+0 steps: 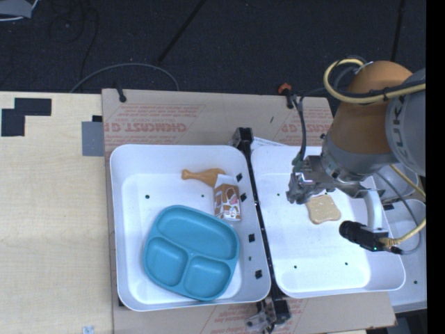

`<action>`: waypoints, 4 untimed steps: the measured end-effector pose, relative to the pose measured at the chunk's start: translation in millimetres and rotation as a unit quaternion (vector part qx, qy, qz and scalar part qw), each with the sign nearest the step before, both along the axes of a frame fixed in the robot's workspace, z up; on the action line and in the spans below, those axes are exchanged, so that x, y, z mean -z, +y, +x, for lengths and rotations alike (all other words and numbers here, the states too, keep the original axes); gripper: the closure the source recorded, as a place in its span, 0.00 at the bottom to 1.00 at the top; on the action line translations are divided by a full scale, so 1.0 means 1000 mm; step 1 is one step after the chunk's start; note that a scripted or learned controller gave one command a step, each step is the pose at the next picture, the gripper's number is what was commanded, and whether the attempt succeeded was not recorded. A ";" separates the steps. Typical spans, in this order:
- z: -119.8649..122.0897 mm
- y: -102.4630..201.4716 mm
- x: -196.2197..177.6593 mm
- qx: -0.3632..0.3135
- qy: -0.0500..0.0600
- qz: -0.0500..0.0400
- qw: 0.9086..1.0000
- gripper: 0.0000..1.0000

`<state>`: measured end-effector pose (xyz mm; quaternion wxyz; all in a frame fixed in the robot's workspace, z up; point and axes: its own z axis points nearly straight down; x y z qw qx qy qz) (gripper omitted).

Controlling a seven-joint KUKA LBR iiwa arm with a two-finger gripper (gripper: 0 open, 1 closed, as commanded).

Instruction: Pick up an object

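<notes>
Bins sit side by side on the bench in the camera view. The left bin holds a blue divided tray toward its near side, a small brown-and-white carton against its right wall, and a tan drumstick-shaped toy lying just beyond the carton, its long axis running left to right.

The right bin holds a tan slice of toy bread, lying flat in the far half. The arm reaches in from the right, and its gripper hangs low over this bin, just to the left of the bread and slightly farther back. The bread looks to be the likeliest target: it lies immediately right and a little nearer than the gripper, so only a short shift that way seems called for before a descent. Whether the claw is released or clenched I cannot tell; the wrist hides it, and nothing is seen held in it.
</notes>
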<state>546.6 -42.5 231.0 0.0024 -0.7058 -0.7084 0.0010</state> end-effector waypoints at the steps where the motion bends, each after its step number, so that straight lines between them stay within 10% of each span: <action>1: 0.008 0.050 0.011 0.001 0.000 -0.001 1.000 1.00; 3: 0.036 0.138 0.023 0.000 -0.001 -0.001 1.000 1.00; 4: 0.035 0.138 0.023 0.000 0.000 -0.001 1.000 0.00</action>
